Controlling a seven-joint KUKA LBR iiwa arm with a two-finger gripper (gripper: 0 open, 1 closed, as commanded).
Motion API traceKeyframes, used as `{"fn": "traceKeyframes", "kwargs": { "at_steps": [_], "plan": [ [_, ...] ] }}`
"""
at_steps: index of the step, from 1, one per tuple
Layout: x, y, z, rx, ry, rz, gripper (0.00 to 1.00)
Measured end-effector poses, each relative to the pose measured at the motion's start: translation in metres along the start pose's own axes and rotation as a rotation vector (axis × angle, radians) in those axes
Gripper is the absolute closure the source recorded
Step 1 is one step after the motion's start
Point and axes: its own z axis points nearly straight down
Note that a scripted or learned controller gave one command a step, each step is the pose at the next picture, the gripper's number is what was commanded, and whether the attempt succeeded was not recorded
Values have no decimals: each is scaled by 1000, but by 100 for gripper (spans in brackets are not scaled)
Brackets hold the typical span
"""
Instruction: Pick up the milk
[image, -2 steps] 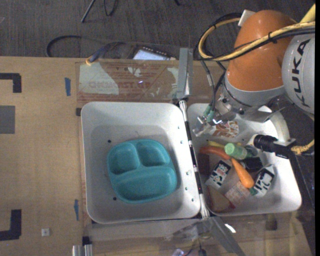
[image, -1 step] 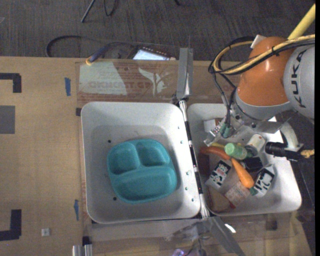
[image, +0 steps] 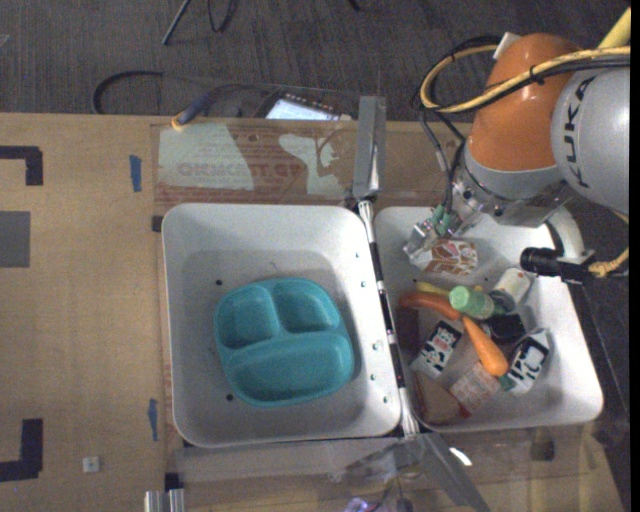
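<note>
The arm enters from the right and hangs over the upper part of the right bin (image: 590, 395). The gripper (image: 440, 222) sits near that bin's upper left corner, just above a tan-and-white packet (image: 452, 256); whether it is open or closed cannot be determined. One milk carton (image: 438, 347) lies near the bin's centre-left, beside an orange carrot (image: 484, 346) and a green bottle (image: 472, 300). A second carton (image: 528, 360) lies further right. The left bin (image: 190, 300) holds a teal divided plate (image: 285, 340).
</note>
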Motion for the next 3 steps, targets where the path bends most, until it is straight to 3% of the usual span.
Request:
{"fn": "traceKeyframes", "kwargs": {
  "at_steps": [1, 2, 3],
  "plan": [
    [-26, -42, -21, 1, 1, -71, 100],
    [-27, -41, -32, -3, -3, -71, 100],
    [-89, -40, 54, 2, 0, 369, 100]
  ]
}}
